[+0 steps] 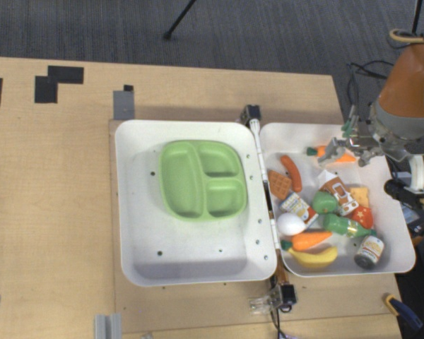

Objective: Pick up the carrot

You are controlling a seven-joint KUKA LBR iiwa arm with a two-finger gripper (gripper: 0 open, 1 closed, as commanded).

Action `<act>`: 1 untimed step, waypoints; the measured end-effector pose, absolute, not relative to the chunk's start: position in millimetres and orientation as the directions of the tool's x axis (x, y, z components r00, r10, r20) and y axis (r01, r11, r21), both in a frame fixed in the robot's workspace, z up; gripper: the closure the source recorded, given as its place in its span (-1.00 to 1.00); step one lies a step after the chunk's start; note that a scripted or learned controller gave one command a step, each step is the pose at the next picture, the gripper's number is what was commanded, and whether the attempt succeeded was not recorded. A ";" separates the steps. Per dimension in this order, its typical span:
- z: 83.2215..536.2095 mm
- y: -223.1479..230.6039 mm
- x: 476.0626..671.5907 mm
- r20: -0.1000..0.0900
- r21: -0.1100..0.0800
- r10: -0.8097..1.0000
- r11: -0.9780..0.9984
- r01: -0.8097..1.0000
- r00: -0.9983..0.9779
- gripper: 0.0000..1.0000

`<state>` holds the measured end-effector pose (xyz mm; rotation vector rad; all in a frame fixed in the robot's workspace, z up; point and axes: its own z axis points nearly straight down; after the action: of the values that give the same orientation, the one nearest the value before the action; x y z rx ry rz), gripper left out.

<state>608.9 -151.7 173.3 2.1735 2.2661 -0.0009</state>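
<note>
1. Carrot point(311, 241) is lying near the front of the right bin point(404, 260), between a white egg point(291, 225) and a banana point(314, 257).
2. It is looking light, rigid and smooth; mid-body seems the best grasp.
3. Gripper point(341, 149) is hovering near the bin's back rim above a small orange piece point(343, 158); whether it is spread cannot be told.
4. Neighbours are crowding the carrot, leaving little room.

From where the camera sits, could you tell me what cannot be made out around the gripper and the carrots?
- Gripper, camera view: its fingers are too small and blurred to read as open or shut.
- Small carrot under the gripper: partly covered by the metal parts, so contact cannot be judged.
- Larger carrot: its lower edge is hidden by the banana.
- Arm: cut off by the right edge.
- Small jar: label too small to read.
</note>
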 end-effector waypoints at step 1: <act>117.6 -205.8 668.9 0.000 0.001 0.999 -0.053 0.999 0.053 -1.00</act>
<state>668.9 -205.8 117.6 2.2782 2.1612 0.0010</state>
